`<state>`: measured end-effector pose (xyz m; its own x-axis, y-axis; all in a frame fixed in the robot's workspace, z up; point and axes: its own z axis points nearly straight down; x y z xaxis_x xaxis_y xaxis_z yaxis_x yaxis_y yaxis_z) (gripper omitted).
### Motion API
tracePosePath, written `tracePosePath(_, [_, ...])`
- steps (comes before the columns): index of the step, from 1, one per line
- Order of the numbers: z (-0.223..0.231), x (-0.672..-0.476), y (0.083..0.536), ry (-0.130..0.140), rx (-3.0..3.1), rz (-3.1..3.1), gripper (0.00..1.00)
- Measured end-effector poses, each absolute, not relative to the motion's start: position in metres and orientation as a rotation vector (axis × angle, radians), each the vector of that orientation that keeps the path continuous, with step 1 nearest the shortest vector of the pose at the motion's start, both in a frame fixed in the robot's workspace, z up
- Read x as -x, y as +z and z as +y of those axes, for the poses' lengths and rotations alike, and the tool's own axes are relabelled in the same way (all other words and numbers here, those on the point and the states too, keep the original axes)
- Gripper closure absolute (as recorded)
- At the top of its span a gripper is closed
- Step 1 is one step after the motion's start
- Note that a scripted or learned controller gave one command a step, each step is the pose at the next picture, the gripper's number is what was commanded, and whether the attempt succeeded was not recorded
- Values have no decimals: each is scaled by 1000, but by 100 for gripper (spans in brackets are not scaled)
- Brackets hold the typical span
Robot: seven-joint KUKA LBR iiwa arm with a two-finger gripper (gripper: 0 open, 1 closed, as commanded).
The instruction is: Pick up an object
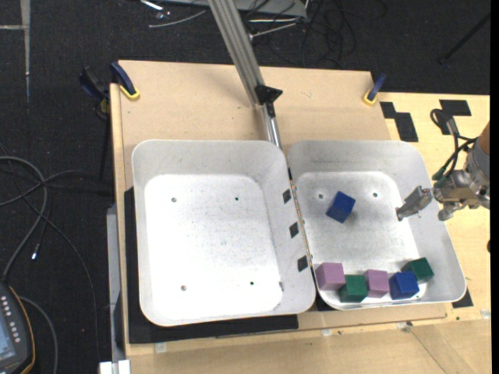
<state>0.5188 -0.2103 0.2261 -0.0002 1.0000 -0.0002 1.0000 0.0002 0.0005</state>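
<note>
A blue cube (pixel 341 206) lies alone in the upper middle of the right bin (pixel 352 149). Along that bin's front wall sits a row of cubes: purple (pixel 330 274), green (pixel 355 287), pale purple (pixel 378 281), blue (pixel 403 285) and dark green (pixel 421 269). My gripper (pixel 428 206) hangs over the right rim of this bin, to the right of the lone blue cube and above the row. It is open, with nothing between its fingers (pixel 410 202).
The left bin (pixel 142 162) lies beside the right one, with a divider strip between them. A slanted metal pole (pixel 238 41) rises from the back of the bench. Clamps (pixel 125 82) grip the bench's far corners.
</note>
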Motion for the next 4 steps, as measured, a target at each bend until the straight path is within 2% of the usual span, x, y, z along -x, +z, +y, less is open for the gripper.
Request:
tracePosePath(1, [-176,-561,102,-4,-2220,2231,0])
tracePosePath(2, [-113,-620,94,-34,-2237,2262,0])
tracePosePath(3, [-166,-671,96,1,-2219,2216,0])
tracePosePath(4, [-163,-670,106,-1,-2213,2224,100])
